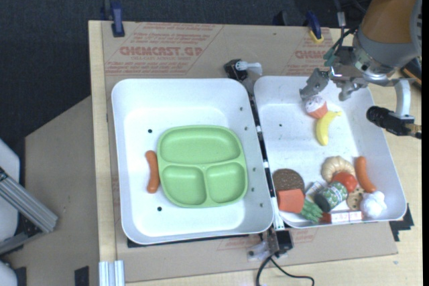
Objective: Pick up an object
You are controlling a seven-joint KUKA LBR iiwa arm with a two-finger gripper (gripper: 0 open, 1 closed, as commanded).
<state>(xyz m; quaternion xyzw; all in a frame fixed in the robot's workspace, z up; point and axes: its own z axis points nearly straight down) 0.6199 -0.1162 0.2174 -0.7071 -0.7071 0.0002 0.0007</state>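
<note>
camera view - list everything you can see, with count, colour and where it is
bins: 2, white, side by side on the bench
divided plate: 1, green, middle of left bin
sausage: 1, orange-red, left bin, left of the plate
banana: 1, yellow, upper right bin
small cup-like toy: 1, white and red, just above the banana, under the gripper
toy food pile: several pieces, mixed brown, red, green, white, near end of right bin
clamps: 2, blue, far bench edge
arm: 1, grey with orange band, from the right
gripper: 1, grey, over upper right bin
</note>
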